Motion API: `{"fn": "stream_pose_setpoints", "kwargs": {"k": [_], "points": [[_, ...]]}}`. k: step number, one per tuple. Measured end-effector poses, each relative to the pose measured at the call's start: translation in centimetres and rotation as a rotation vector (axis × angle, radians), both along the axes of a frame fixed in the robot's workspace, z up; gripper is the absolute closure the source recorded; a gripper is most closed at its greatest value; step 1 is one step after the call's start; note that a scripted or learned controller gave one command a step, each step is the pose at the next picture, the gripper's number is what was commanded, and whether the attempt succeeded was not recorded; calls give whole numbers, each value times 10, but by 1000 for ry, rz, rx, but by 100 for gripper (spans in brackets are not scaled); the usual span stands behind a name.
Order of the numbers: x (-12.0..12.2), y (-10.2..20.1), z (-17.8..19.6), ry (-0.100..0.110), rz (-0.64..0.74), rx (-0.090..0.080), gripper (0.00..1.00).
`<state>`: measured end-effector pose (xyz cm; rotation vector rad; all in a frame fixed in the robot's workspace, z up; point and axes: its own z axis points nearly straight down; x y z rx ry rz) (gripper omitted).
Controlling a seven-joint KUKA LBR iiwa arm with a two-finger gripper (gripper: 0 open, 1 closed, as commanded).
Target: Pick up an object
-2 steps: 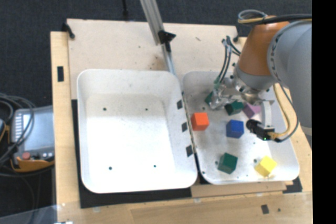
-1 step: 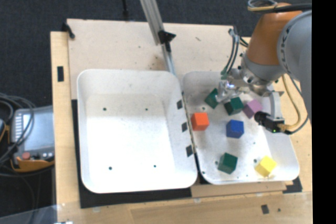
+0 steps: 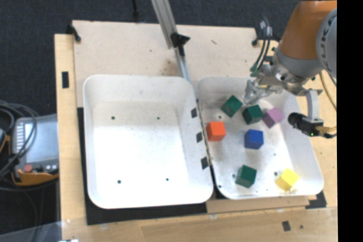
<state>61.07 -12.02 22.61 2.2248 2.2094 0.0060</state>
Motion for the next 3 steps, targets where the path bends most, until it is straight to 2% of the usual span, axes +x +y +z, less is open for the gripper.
{"fn": "stream_pose_setpoints", "kwargs": {"k": [1,3], "points": [[1,-1,13,4,3,1,100],[-22,89,15,7,13,3,100]]}}
